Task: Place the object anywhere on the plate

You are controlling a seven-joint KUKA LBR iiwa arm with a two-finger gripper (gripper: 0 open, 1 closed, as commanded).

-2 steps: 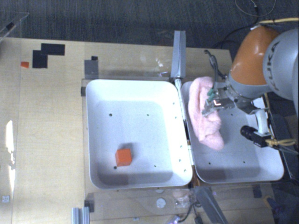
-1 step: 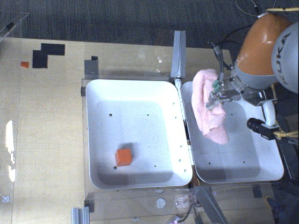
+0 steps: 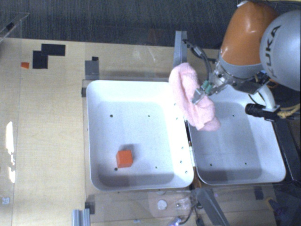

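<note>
The gripper [image 3: 201, 94] pinches a pink cloth [image 3: 193, 98] that hangs over the ridge between the left bin [image 3: 141, 180] and right bin [image 3: 263, 173], so the carry step appears in hand; no plate is discernible, and the next move calls for locating it.

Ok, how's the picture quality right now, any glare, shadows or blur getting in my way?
Camera view: even, soft light; the bins' white floors are bright but not blown out, with soft shadows along their near walls. A glare streak sits on the bench at left. The orange block is sharp; the pink cloth and gripper look slightly soft.
</note>
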